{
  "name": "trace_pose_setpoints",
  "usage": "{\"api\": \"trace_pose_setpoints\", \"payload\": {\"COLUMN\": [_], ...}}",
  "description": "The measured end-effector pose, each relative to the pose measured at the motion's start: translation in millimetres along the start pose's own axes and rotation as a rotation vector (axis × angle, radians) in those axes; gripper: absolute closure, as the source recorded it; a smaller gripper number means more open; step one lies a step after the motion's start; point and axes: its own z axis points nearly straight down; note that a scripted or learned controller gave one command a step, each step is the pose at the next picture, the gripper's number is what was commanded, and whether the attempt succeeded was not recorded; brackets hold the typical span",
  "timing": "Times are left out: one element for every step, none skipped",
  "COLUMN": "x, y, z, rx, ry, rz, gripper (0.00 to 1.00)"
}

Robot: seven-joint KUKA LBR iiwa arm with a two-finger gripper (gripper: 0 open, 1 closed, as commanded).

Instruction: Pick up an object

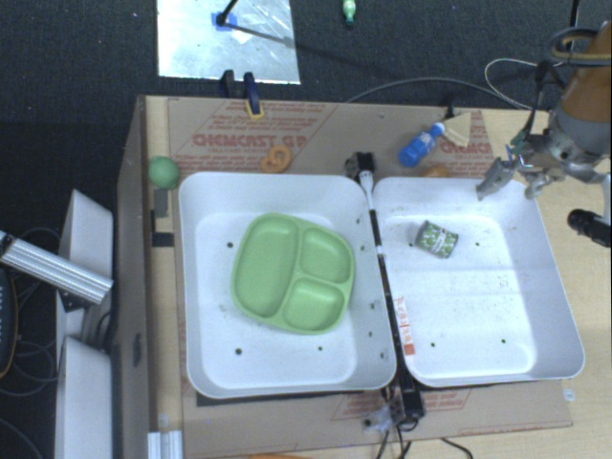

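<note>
Arm cut off at right; open jaws above right bin, nothing between.

Dark carpet floor (shiny foil sheet on it) behind cardboard-topped bench

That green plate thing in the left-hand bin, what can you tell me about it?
The green tray is a pale green divided plate with rounded corners, plastic by its look. It has three compartments: one long one on the camera view's left, two smaller ones on the right. It lies flat and right side up, turned slightly askew, near the middle of the left bin, resting on the bin's floor.
</note>
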Motion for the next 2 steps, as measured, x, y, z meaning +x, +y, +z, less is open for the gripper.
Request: {"api": "trace_pose_setpoints", "payload": {"x": [33.8,27.6], "y": [6.6,11.3], "z": [110.8,108.1], "rx": [0.004,-0.001], "ry": [0.002,-0.001], "rz": [-0.002,-0.002], "gripper": [0.0,0.0]}}
